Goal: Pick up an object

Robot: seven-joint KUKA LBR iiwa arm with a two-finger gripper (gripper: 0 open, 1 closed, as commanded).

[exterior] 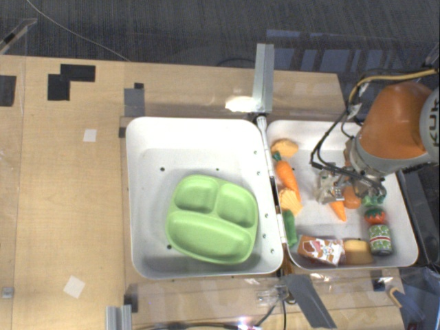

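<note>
The gripper is seen low in the right bin, over an orange carrot; its grip cannot be told. Open floor lies left.

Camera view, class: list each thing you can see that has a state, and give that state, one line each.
Green divided plate: lying flat in the left bin, tilted askew.
Carrot: lying along the right bin's left wall.
Bottle: lying down.
Hand: lowered over a small orange piece.
</note>
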